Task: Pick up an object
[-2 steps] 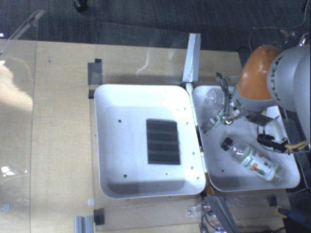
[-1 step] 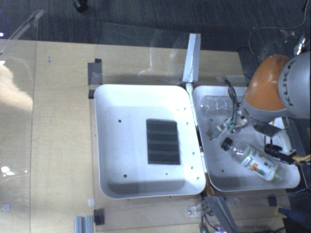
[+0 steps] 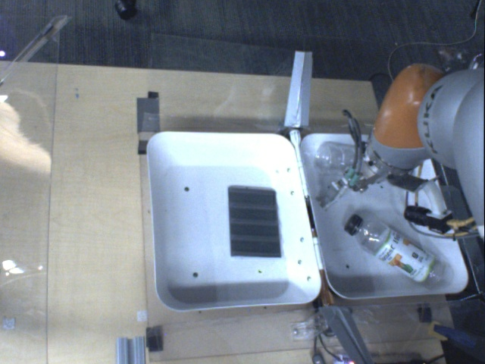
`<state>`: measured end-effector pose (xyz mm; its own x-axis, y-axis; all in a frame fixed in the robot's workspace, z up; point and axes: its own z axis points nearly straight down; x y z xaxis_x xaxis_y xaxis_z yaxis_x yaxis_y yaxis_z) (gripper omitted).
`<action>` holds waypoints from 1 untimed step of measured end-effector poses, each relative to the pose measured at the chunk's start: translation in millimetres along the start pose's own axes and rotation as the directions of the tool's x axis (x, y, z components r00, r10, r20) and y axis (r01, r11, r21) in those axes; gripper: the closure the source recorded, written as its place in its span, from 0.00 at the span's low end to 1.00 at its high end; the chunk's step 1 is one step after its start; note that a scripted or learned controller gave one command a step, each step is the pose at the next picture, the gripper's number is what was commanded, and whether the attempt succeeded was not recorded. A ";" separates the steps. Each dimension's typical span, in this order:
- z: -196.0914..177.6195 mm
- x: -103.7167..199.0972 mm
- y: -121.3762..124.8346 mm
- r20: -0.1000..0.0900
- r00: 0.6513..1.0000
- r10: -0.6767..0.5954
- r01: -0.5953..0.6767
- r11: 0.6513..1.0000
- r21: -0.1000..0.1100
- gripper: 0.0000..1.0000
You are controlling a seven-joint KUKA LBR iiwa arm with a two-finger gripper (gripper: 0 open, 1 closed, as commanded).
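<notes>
In the right bin (image 3: 455, 279) a clear plastic bottle (image 3: 390, 249) with a black cap and a green-and-orange label lies on its side, cap pointing up-left. A second clear plastic item (image 3: 331, 156) rests in that bin's far left corner. My gripper (image 3: 339, 187) hangs low over the left part of the right bin, between the two clear items and above the bottle's cap. Nothing shows in its grasp. A dark ribbed rectangular block (image 3: 254, 221) lies flat in the middle of the left bin (image 3: 174, 203).
The grey arm with its orange band (image 3: 405, 112) reaches in over the right bin's far right side, with cables (image 3: 428, 218) trailing near the bottle. A metal post (image 3: 298, 89) stands behind the gap between the bins. The wooden bench (image 3: 83, 218) spreads to the left.
</notes>
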<state>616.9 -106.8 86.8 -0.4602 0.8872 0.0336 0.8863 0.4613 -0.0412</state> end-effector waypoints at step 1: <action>7.1 -19.1 16.2 -0.063 0.996 0.070 -0.066 0.995 0.073 0.00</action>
<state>639.7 -116.2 78.4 -0.3926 0.9150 0.0933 0.9084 0.4017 -0.1163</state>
